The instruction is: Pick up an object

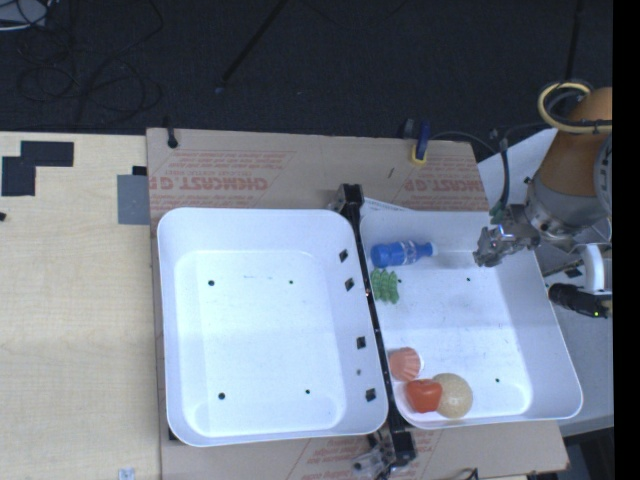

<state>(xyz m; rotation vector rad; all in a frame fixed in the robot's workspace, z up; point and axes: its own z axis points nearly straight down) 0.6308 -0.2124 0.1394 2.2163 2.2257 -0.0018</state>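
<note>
White plastic makes up both shallow bins on the cardboard-covered bench: the left-hand white bin (180,268) and the right-hand white bin (520,338), touching along a black divider strip.

In the camera view, the grey arm with its orange band (575,158) reaches in from the right, and its two-finger gripper (490,248) hangs over the far right part of the right-hand bin, with nothing seen between its fingers; whether they are spread or closed I cannot tell.

A blue plastic bottle (400,254) lies on its side near the far left corner of that bin. Just in front of it sits a small green knobbly object (385,286). At the near left corner, a pale pink round object (405,363), a red-orange rounded object (423,395) and a cream-coloured ball (453,394) cluster together, touching.
</note>
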